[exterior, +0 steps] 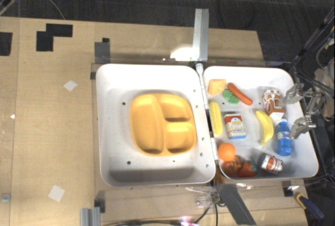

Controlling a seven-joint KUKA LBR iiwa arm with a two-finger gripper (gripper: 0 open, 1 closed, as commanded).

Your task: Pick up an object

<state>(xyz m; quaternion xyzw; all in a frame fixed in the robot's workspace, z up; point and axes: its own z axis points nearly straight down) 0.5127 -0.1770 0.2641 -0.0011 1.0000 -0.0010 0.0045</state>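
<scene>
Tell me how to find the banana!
Look in the right bin, the one full of toy food. Near its middle lies the banana, between a small white carton and a blue bottle. It is the only long, curved, smooth yellow thing; the corn by the divider is straight.

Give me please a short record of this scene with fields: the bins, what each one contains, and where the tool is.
left bin: holds a yellow divided tray
right bin: holds toy food
items in right bin: cheese wedge, hot dog, corn cob, banana, orange, blue bottle, small can
tool: at the right edge of the right bin, above the blue bottle's side
held object: none seen
</scene>
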